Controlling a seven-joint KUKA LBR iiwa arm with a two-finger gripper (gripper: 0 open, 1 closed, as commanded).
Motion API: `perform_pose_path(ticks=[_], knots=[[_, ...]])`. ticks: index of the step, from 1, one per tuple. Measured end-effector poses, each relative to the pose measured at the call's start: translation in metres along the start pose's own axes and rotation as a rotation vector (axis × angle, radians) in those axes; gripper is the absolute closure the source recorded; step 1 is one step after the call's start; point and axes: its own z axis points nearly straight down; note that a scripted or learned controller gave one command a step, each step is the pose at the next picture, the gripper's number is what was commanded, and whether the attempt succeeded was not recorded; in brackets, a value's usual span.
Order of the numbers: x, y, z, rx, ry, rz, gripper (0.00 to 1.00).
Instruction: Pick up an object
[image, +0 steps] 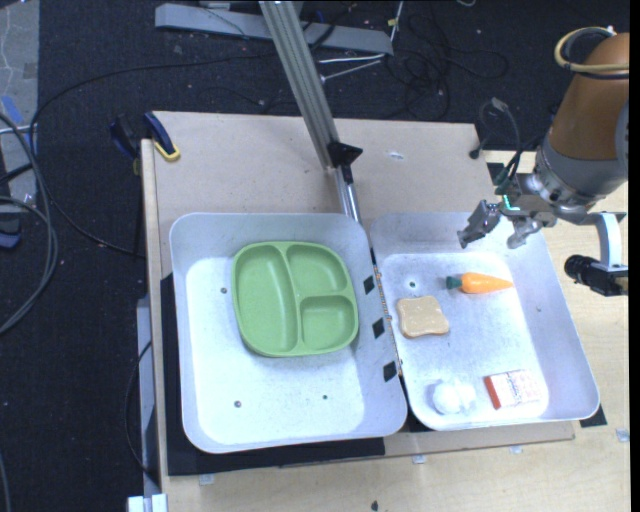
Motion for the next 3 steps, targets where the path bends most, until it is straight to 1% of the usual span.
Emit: perform_pose_path(ticks=[1,2,3], knots=[[0.000,0.000,-0.001,-0.002,0.000,0.000,0.00],[0.001,0.001,0.042,0.002,0.000,0.001,0.00],[0.003,-0.002,0.106,0.004,0.000,0.001,0.00]])
